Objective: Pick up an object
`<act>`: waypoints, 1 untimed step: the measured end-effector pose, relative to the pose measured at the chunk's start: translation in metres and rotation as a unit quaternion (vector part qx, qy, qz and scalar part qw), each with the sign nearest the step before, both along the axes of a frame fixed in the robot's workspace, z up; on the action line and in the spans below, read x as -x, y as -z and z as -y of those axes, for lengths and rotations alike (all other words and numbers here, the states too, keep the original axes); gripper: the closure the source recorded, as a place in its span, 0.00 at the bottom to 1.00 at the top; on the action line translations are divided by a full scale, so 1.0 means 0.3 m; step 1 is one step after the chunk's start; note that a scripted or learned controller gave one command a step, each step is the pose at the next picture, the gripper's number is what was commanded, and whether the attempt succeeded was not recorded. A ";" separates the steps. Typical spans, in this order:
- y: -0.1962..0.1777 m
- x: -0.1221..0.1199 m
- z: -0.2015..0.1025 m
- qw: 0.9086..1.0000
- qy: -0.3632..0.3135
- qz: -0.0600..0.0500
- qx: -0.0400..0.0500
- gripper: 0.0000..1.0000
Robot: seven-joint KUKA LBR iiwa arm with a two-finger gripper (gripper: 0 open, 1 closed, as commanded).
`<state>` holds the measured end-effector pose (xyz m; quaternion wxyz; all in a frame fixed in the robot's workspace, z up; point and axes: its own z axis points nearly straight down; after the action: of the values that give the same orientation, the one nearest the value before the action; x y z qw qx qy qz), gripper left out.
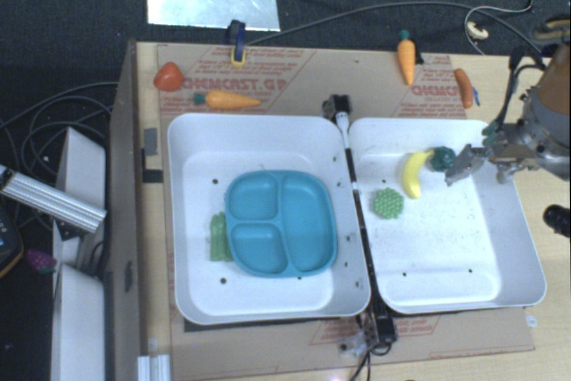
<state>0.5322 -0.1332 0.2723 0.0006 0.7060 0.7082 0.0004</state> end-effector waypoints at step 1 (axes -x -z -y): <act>0.367 -0.099 -0.101 1.000 0.000 -0.002 -0.001 0.00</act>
<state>0.5619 -0.1027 0.1623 -0.0011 0.7059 0.7083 -0.0005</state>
